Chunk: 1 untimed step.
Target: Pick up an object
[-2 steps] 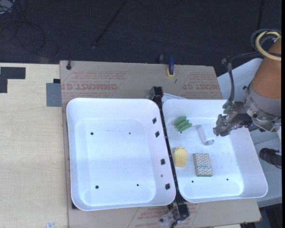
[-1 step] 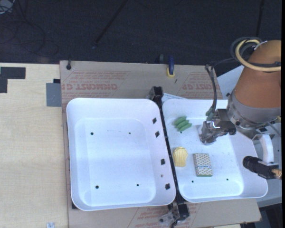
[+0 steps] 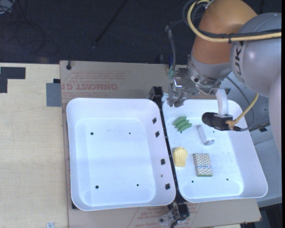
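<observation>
The right bin holds a green ridged piece, a small white cylinder, a yellow shell-shaped piece and a small patterned box. My gripper hangs over the bin's far left corner, just above and behind the green piece. Nothing shows between its fingers, and their state is too small to make out.
The left bin sits beside the right one, with a black divider strip carrying clips between them. Both rest on a cardboard sheet on the wooden bench. The grey arm and its orange band fill the upper right.
</observation>
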Each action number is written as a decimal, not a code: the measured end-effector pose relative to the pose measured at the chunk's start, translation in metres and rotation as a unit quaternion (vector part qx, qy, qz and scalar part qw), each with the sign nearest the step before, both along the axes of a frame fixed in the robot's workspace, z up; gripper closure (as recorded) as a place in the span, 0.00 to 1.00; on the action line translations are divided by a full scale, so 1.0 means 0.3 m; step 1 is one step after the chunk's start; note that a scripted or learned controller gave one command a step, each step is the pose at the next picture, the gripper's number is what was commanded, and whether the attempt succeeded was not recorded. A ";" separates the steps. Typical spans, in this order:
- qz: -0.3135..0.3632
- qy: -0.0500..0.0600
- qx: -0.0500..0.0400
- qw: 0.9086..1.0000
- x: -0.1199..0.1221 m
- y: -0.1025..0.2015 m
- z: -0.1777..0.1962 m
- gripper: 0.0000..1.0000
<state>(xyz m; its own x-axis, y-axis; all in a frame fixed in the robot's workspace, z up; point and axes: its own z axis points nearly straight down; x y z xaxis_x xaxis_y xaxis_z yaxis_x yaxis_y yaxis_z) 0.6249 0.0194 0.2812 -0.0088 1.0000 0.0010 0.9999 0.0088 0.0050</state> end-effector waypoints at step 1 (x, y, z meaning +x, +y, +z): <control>-0.002 0.006 0.000 1.000 -0.128 0.190 -0.043 1.00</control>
